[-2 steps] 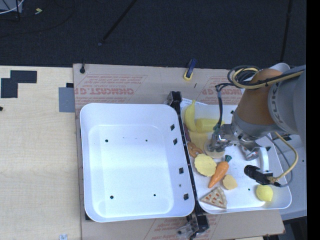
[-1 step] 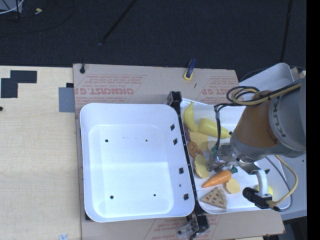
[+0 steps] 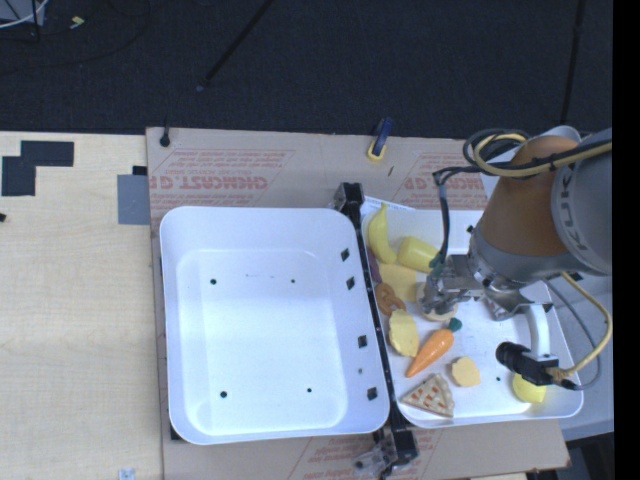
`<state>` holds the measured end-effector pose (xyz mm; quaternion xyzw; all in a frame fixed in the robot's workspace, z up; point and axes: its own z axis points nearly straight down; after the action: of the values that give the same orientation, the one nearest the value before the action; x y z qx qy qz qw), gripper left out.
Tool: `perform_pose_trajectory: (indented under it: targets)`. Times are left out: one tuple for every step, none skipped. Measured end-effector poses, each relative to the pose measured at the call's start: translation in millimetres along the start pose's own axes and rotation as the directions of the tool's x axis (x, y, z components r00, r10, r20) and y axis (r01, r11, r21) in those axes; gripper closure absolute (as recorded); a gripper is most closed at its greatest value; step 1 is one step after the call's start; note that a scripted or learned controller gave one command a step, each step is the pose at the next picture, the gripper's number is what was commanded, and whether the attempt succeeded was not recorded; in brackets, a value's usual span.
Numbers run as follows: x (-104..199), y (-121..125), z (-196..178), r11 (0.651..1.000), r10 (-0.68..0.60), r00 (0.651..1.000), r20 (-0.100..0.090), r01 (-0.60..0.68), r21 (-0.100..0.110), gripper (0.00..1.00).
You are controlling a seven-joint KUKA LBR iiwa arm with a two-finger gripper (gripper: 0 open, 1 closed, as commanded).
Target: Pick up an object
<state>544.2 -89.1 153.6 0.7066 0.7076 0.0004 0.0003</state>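
Cardboard (image 3: 250, 173) lines the bench under two white bins (image 3: 180, 268); dark floor behind; gripper (image 3: 440, 298) state unclear

The grey, rounded metal arm (image 3: 592, 213) carries faint dark lettering on its casing. Left of it sits a broad, smooth orange band (image 3: 525, 203). Looped yellow and black cables (image 3: 492, 150) run over the band's far side, and another yellow cable (image 3: 597, 333) curves along the near side. The metallic grey two-finger gripper (image 3: 437, 296) looks boxy and cluttered with small fittings.
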Motion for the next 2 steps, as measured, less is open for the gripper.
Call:
perform_pose_trajectory:
  targets:
    - [-1, -1, 3, 1.000, 0.003, 1.000, -0.001, -0.003, 0.004, 0.00]
    - [-11, 40, 66, 1.000, 0.000, 1.000, 0.004, 0.000, -0.001, 0.00]
